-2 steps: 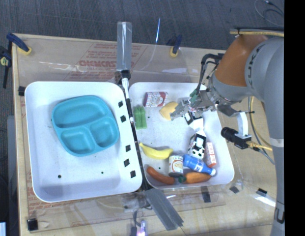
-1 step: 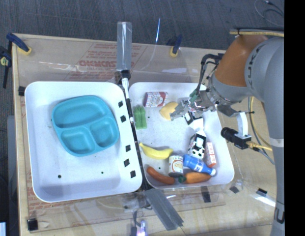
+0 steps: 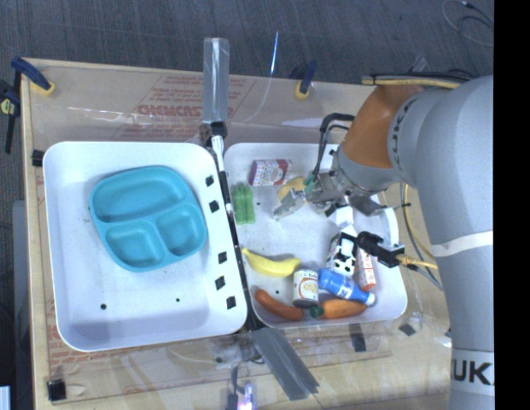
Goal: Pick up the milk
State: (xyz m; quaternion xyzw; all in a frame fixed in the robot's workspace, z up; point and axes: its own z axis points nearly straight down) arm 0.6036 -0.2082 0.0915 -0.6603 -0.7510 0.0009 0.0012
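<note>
The milk (image 3: 343, 250) is a small white carton with black patches. It lies in the right bin (image 3: 393, 310), right of centre, against a red and white carton (image 3: 365, 272). My gripper (image 3: 290, 202) hangs low over the upper middle of that bin, up and to the left of the milk and apart from it. A small yellow item (image 3: 290, 188) sits right at its tip. The grey wrist hides how the tip meets that item.
The right bin also holds a red and white box (image 3: 269, 172), a green item (image 3: 243, 203), a banana (image 3: 270, 263), a can (image 3: 305, 286), a blue bottle (image 3: 346, 287), a carrot (image 3: 341, 308) and a red sausage-like piece (image 3: 277, 306). A blue divided plate (image 3: 148, 216) lies in the left bin (image 3: 68, 314).
</note>
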